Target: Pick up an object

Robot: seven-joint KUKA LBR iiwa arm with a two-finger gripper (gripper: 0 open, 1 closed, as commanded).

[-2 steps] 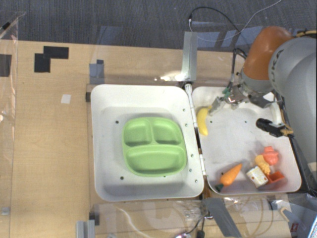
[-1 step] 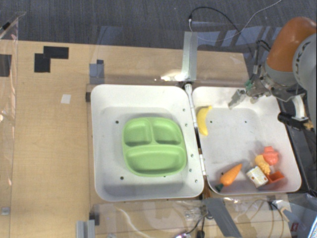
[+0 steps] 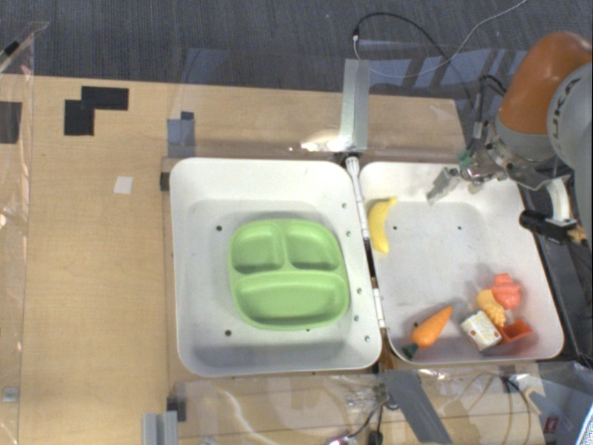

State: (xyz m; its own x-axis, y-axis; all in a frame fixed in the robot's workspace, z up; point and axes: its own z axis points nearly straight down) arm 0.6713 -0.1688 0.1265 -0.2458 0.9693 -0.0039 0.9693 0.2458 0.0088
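Camera view: you see two white bins side by side, with the arm up at the far right.

Look at the left bin (image 3: 185,248) first: a green plate (image 3: 289,273) with three sections lies flat in the middle of it. Now look at the right bin (image 3: 445,248). A yellow banana (image 3: 380,224) lies close to its left wall. Near the front, an orange carrot (image 3: 432,326) lies tilted. Just to its right, a little pile of toy food (image 3: 498,313) sits in the front right corner, with a pink piece on top and a white piece touching an orange one. Your gripper (image 3: 443,184) hangs over the back of the right bin, well apart from all the toys. Nothing is between its fingers, but you cannot tell if they are apart or together.
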